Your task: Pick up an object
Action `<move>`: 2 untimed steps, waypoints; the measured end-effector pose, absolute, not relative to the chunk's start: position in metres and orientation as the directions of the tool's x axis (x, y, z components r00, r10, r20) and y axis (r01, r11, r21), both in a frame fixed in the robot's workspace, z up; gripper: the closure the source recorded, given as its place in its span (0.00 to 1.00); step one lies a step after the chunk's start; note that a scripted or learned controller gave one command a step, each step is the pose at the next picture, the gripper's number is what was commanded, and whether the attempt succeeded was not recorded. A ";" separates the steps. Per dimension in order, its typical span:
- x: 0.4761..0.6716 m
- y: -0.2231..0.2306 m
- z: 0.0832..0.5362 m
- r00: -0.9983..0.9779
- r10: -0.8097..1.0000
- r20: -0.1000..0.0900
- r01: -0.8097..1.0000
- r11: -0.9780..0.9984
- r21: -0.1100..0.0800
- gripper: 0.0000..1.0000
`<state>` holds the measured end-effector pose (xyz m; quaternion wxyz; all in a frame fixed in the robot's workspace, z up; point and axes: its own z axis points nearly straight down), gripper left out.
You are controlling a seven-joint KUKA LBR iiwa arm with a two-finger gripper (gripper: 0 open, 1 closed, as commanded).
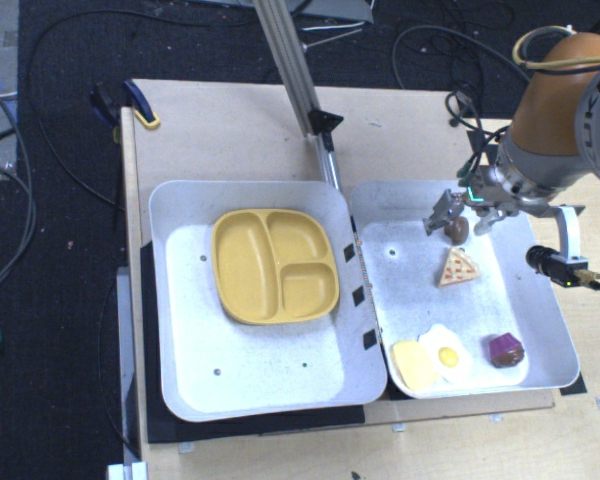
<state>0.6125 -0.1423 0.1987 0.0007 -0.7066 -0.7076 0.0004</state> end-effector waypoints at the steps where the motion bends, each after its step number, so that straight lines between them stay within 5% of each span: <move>1: 0.613 -0.142 0.200 -0.002 1.000 0.000 1.000 0.002 0.000 0.00; 2: 0.613 -0.142 0.156 0.000 1.000 0.000 1.000 0.000 -0.004 0.00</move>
